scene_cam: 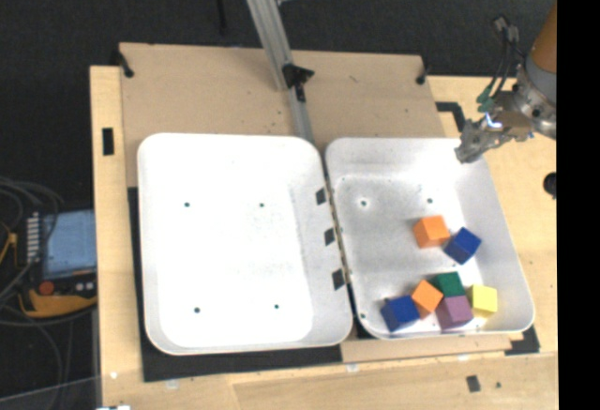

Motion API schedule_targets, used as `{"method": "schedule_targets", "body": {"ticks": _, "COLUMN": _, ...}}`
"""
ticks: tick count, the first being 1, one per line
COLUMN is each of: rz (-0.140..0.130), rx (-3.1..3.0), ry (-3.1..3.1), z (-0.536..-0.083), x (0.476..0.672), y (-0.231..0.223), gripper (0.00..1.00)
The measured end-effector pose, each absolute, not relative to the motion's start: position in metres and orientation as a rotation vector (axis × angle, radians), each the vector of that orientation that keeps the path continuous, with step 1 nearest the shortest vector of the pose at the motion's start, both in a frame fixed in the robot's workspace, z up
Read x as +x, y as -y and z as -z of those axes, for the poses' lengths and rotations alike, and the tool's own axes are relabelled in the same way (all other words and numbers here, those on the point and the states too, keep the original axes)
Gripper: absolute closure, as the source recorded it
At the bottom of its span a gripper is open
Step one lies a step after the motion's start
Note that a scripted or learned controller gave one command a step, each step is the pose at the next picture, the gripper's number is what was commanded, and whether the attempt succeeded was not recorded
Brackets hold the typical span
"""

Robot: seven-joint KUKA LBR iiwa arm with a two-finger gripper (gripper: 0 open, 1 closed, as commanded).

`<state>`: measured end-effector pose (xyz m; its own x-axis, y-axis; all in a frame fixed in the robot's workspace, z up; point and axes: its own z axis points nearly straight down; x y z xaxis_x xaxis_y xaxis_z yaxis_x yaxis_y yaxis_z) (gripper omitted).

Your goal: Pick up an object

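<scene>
The worktop (112, 239) is a pale wooden board carrying two shallow white bins side by side. The left bin (234, 239) shows only a few small dark dots on its floor. The right bin (375, 211) holds all the blocks, gathered toward its near right part. The arm (542, 56) comes in from the right edge, grey with an orange band high up, its wrist bent down and leftward. The tool (469, 147) hangs over the far right corner of the right bin, well apart from the blocks; I cannot tell how it is set.

An orange block (432, 231) touches a blue block (462, 245). Nearer the front rim sits a tight cluster: another blue block (399, 312), another orange block (427, 296), a green block (451, 284), a purple block (456, 311) and a yellow block (484, 299).
</scene>
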<state>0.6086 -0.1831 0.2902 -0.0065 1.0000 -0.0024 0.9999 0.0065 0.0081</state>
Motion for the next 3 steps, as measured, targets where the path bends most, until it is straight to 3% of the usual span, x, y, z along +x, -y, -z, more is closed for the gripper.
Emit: {"method": "schedule_targets", "body": {"ticks": 3, "rz": -0.002, "rx": 2.213, "ry": -2.227, "z": -0.285, "x": 0.643, "y": 0.019, "gripper": 1.00}}
